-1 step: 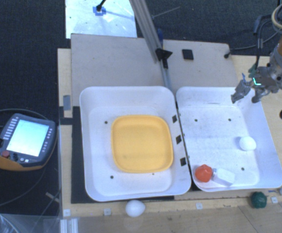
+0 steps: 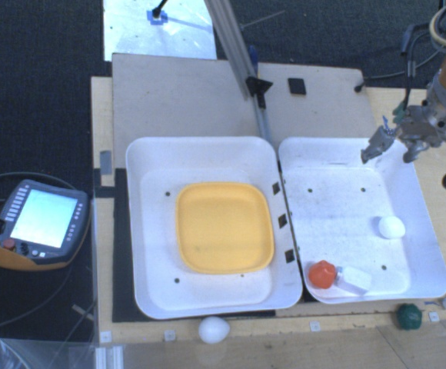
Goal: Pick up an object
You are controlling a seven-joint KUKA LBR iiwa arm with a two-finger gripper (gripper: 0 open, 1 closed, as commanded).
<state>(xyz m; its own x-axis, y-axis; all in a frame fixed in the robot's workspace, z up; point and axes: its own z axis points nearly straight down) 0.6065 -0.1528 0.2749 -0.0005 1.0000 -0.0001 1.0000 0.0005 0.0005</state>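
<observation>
In the right bin (image 2: 346, 175) lie a white egg-shaped ball (image 2: 391, 227) near its right wall and a small clear bottle with an orange-red cap (image 2: 335, 277) at its front edge. A yellow square plate (image 2: 224, 227) rests in the left bin (image 2: 154, 175). My gripper (image 2: 393, 146) hovers over the right bin's back right corner, open, with nothing between its fingers. It stands well behind the white ball and apart from it.
A white egg (image 2: 214, 329) and a dark green ball (image 2: 409, 316) lie on the bench in front of the bins. A metal pole (image 2: 234, 37) slants up behind the bins. A teach pendant (image 2: 34, 223) sits on the floor at left.
</observation>
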